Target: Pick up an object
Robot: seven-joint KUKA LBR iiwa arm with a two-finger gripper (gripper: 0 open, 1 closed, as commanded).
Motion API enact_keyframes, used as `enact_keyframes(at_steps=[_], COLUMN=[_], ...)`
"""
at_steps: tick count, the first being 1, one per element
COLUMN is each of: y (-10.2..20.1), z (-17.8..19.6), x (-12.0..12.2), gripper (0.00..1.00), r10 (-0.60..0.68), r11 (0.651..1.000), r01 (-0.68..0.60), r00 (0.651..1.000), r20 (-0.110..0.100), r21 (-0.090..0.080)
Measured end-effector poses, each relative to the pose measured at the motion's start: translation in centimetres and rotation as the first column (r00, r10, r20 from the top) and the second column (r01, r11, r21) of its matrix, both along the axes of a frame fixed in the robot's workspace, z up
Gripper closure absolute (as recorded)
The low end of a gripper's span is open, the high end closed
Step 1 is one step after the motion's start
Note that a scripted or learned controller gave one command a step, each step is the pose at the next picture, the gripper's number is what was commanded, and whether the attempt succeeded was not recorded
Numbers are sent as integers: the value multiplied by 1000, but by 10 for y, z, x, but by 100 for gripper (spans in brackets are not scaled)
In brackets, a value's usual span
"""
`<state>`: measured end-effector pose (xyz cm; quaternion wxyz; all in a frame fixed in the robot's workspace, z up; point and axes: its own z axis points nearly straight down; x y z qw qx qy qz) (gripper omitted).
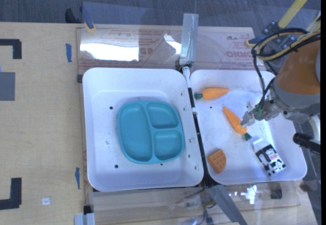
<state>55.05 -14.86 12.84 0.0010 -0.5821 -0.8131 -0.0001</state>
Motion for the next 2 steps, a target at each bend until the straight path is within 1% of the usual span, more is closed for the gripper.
enact_keyframes(at_steps=[1, 2], y=[0, -10], z=[-1, -41], x=[0, 27], gripper=[0, 0], r10=[0, 355], r11=[1000, 935], r01=[0, -355], r00=[1000, 935], r20=[-1, 6], r21=[0, -3])
